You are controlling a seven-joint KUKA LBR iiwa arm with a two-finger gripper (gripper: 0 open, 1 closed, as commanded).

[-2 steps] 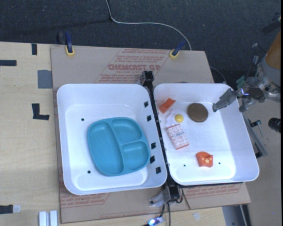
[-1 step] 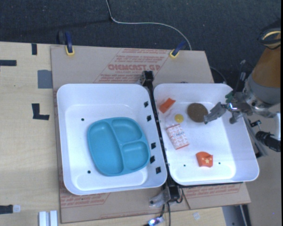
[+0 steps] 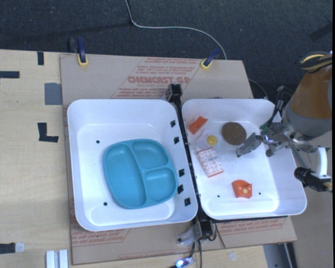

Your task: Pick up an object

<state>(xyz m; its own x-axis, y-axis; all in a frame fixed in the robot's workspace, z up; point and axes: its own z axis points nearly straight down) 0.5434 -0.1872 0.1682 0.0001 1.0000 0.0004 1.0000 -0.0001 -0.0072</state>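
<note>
Near edge of bench: brown cardboard sheet under both bins, printed red lettering visible along its near and far margins.

Left bin: holds one blue divided tray, three compartments, lying flat, slightly turned, toward the near-right part of the bin floor.

Right bin, near to far:
- Small red-orange object nearest the front wall, right of centre. Alone, well apart from the rest.
- White packet with red print, flat, lying left of centre, tilted.
- Small yellow round piece just beyond the packet, near it but apart.
- Brown round disc right of the yellow piece, close beside it, not touching as far as can be seen.
- Orange flat piece farthest back on the left, close to the divider between the bins.

Gripper reaches in from the right, over the right half of the right bin, just right of the brown disc. One dark finger points left toward the disc; the fingers look parted, with nothing between them. Whether the fingertip touches the bin floor cannot be told.

Arm: grey body with orange band at the right side, above the bin's right wall.

Far side: two clamps, one blue-yellow at the cardboard's far-left corner, another at far right. A thin white cable loops across the dark floor beyond.
</note>
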